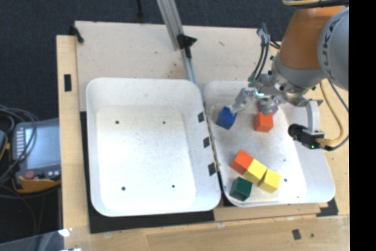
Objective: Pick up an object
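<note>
Several cubes lie in the right bin. A blue cube rests near its left wall and a red cube sits in the middle. My gripper hangs over the bin's far part, open. One finger points toward the blue cube, and the other finger sits right above the red cube's far edge. Nothing shows between the fingers. Nearer the front lie an orange cube, two yellow cubes and a green cube, packed close together.
The left bin stands beside the right one, their walls touching. A slanted metal rail rises from behind the bins. A black cable connector hangs from the wrist over the right bin's right side.
</note>
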Motion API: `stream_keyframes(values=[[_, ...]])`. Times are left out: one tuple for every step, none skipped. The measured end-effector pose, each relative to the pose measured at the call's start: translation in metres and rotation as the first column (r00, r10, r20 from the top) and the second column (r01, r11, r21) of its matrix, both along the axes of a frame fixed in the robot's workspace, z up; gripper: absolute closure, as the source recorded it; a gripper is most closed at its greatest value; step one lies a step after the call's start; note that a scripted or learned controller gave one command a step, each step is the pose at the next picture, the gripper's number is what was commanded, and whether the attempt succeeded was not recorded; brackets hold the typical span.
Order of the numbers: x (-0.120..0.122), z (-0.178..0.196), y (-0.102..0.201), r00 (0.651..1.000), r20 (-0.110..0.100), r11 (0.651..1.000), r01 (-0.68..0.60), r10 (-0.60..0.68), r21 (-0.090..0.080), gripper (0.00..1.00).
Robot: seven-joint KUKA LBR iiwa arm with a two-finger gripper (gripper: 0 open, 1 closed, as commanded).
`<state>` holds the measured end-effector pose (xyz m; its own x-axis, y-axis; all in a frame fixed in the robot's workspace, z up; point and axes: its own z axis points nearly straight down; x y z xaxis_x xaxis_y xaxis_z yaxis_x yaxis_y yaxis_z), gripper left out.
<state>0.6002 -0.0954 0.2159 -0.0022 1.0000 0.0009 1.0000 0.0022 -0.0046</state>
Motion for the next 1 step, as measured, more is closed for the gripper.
stream_keyframes(values=[[0.0010, 0.0028, -0.0003, 1.000, 0.006, 1.000, 0.001, -0.001, -0.001, 0.00]])
